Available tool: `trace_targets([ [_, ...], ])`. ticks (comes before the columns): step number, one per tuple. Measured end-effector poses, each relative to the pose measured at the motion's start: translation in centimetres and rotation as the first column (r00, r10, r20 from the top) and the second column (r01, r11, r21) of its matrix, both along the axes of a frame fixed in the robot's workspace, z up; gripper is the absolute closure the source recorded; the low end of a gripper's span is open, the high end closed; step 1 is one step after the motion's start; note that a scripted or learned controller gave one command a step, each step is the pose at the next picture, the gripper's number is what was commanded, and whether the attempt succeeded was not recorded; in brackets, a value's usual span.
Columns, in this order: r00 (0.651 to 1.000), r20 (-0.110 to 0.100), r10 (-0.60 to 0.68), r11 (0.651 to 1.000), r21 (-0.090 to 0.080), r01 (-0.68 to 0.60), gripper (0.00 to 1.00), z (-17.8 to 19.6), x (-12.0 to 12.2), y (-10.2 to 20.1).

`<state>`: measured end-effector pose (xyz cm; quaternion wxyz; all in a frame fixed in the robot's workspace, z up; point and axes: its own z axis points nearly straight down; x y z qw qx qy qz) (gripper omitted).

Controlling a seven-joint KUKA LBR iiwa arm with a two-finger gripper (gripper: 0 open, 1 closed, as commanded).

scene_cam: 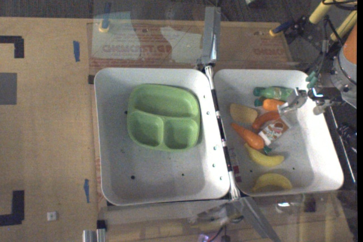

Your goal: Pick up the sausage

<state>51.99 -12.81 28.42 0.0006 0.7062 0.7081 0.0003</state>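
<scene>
The sausage [265,119] is a reddish-brown curved piece lying in the right bin [317,161], near its middle, among other toy foods. My gripper [290,103] hangs over the upper right part of that bin, just up and to the right of the sausage's upper end. Its metal tip points down-left toward the sausage and the white-and-red packet [273,131]. From this slant I cannot see whether it touches either one. Nothing shows as lifted off the bin floor.
Around the sausage lie a carrot [248,136], an orange piece [273,103], a green bottle [273,92], a tan slice [243,113] and two bananas [264,157] [271,181]. The left bin [113,167] bears a green divided plate [164,117].
</scene>
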Motion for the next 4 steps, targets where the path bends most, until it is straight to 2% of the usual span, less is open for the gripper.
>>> trace_targets([
  [1, 0.997, 0.012, 0.080, 0.997, 0.000, -0.080, 0.00, -16.0, 2.0, 3.6],
  [2, 0.997, 0.008, 0.071, 0.997, -0.002, -0.071, 0.00, -19.7, 6.0, 0.7],
  [3, 0.998, 0.014, 0.064, 0.998, -0.006, -0.064, 1.00, -18.5, 6.1, 0.2],
  [4, 1.000, -0.001, -0.029, 1.000, 0.001, 0.029, 1.00, -10.0, 2.9, 9.7],
])
